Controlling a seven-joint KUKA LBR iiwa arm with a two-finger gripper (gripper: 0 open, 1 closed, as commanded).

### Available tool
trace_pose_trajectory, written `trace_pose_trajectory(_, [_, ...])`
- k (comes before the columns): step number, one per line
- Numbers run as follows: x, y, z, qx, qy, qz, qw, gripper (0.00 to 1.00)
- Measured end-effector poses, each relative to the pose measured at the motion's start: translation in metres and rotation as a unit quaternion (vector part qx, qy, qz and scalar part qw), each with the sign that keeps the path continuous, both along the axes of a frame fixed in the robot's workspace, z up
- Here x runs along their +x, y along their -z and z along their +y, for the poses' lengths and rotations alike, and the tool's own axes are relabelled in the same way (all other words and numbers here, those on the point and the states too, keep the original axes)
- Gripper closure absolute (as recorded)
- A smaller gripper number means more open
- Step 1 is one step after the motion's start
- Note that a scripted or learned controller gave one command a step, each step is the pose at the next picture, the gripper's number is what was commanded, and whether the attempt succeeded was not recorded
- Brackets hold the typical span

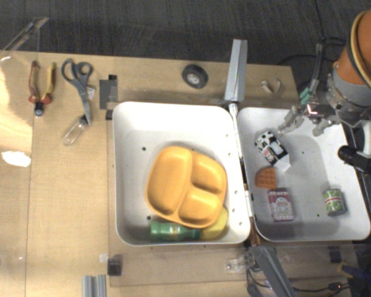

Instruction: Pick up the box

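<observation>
Two boxes lie in the right bin. One is a small pinkish-red box, flat near the bin's front left. The other is a small black-and-white patterned box, tilted near the bin's left wall. My gripper hangs over the bin's back edge, up and to the right of the patterned box and apart from it. Its two grey fingers are spread, it is open, and nothing is between them. The grey arm with its orange band enters from the upper right.
An orange-brown flat piece lies between the two boxes, and a green can stands at front right. The left bin holds a yellow divided plate over a green bottle. Scissors, pliers and a tape roll lie on the bench.
</observation>
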State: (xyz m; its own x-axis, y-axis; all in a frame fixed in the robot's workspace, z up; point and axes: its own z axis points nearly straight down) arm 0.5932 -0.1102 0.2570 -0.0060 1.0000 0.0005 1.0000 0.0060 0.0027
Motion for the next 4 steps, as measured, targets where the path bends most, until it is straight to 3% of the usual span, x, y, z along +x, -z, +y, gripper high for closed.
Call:
trace_pose_trajectory(1, [-0.072, 0.054, -0.002, -0.0004, 0.006, -0.001, 1.0, 0.0])
trace_pose_trajectory(2, [-0.102, 0.166, 0.017, -0.0014, -0.047, -0.006, 0.9989, 0.0])
trace_pose_trajectory(3, [-0.099, 0.155, 0.016, -0.0033, -0.047, -0.01, 0.9988, 1.0])
trace_pose_trajectory(4, [-0.104, 0.028, 0.086, -0.0004, -0.086, -0.002, 0.9963, 1.0])
